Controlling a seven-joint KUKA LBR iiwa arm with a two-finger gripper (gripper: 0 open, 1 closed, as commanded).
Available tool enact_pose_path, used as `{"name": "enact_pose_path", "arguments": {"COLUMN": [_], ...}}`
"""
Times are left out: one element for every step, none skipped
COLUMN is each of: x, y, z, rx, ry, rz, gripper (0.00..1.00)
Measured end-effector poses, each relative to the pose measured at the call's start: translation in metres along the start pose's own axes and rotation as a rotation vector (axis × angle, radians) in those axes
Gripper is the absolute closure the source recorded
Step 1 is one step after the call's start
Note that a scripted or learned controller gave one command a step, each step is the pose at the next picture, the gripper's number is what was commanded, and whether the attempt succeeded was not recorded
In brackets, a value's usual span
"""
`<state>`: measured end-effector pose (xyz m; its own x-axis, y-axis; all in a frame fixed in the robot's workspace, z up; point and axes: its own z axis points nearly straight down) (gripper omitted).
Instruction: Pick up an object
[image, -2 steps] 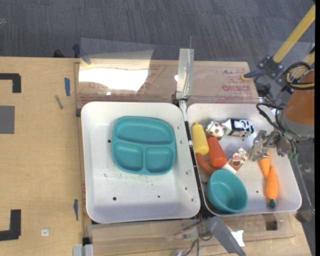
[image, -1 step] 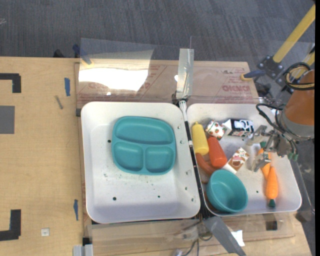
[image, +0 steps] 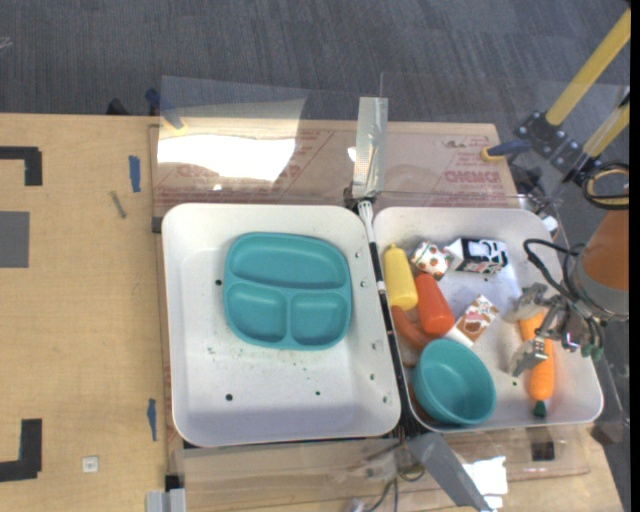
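Small orange plastic carrot (image: 541, 378) lies beneath the two-finger gripper (image: 533, 340) (fingers spread, grasping nothing); descend centred, then clamp.

Orange wrist band (image: 610, 255), black cables (image: 545, 262), metal pincer (image: 540, 330)

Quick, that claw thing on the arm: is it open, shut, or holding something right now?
Gripper: down in the right bin over an orange carrot-like toy; whether it is open, shut or gripping cannot be told.
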<state>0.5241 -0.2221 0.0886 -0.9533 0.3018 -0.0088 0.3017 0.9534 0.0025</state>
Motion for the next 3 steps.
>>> {"name": "enact_pose_path", "arguments": {"x": [-0.005, -0.050, -0.049], "y": [0.001, 0.095, 0.092], "z": [-0.014, -0.092, -0.089], "rx": [0.000, -0.002, 0.001], "ry": [-0.014, -0.003, 0.003], "rz": [-0.001, 0.085, 0.089], "gripper": [1.00, 1.00, 0.00]}}
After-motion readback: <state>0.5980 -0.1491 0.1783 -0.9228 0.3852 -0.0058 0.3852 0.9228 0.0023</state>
